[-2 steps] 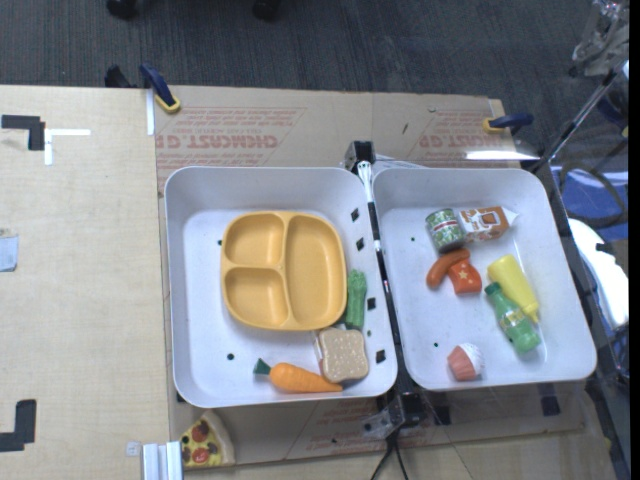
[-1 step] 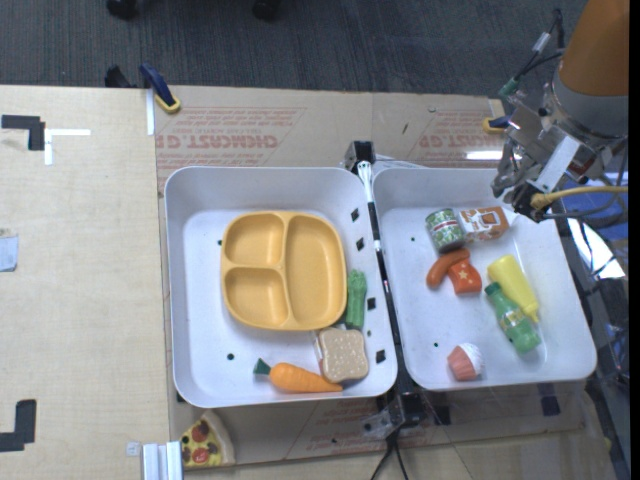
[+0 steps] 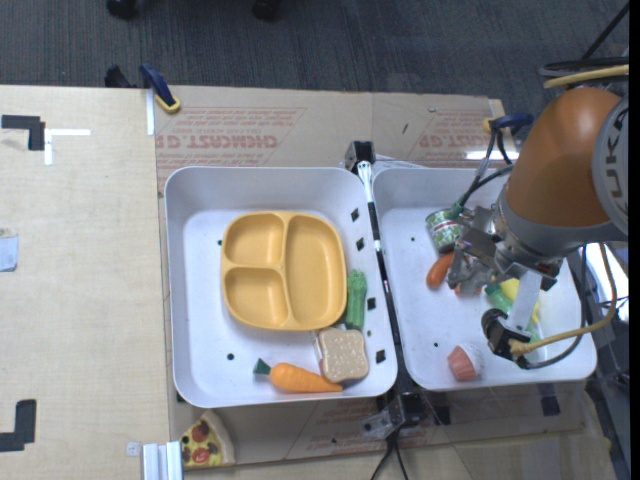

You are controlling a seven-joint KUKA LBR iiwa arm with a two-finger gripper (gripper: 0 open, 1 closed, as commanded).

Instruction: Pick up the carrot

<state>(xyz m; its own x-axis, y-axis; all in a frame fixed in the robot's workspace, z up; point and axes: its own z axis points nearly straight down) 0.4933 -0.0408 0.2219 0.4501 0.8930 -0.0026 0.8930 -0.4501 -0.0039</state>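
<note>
The carrot [image 3: 299,378] lies flat near the front edge of the left bin [image 3: 190,298], just beside a slice of bread [image 3: 343,354]. It is orange, tapered, with a small green stub at its left end. It looks like a light, stiff, smooth toy; the thick middle seems the safest hold. The jaws [image 3: 462,271] hang over the right bin [image 3: 420,348]; I cannot tell their state.

Toast [image 3: 343,354] touches the carrot [image 3: 300,378]; bin wall [image 3: 290,400] hems its front.

Carrot [image 3: 303,378] in left bin [image 3: 190,298] w/ bread [image 3: 343,354], below tray [image 3: 283,269], tool [image 3: 468,268] over right bin [image 3: 405,298]
</note>
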